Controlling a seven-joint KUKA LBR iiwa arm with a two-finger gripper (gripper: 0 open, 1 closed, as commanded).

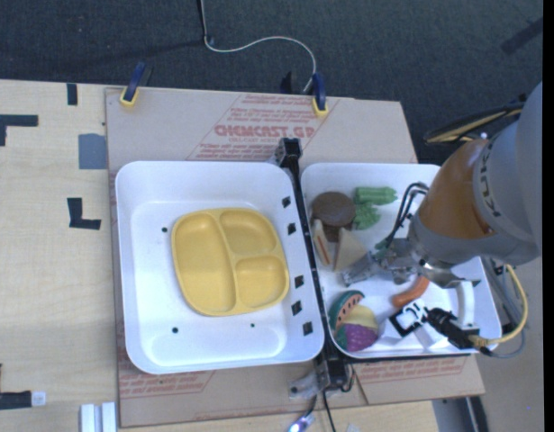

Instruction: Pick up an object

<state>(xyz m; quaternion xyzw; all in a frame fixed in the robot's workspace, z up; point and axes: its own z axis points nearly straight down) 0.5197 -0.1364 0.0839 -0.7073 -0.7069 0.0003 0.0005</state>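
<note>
The grey metal two-finger gripper [371,264] reaches into the right-hand shallow white plastic bin [457,349]; whether its fingers are spread or pressed together cannot be told, and nothing can be seen pinched between them. The gripper's tip sits near the middle of that bin, just beside a tan wedge-shaped block [335,241]. A brown round puck-like piece [333,209] lies near the bin's far edge, with a green ridged plastic toy [376,195] beside it. A small orange carrot-shaped piece [410,291] lies just right of the gripper. Near the bin's front edge rests a colourful round toy with purple, yellow and red parts [355,322]. The left-hand white bin [141,331] holds a yellow three-compartment plastic tray [230,260] at its centre. Both bins rest on a cardboard sheet [258,129] on the table.
</note>
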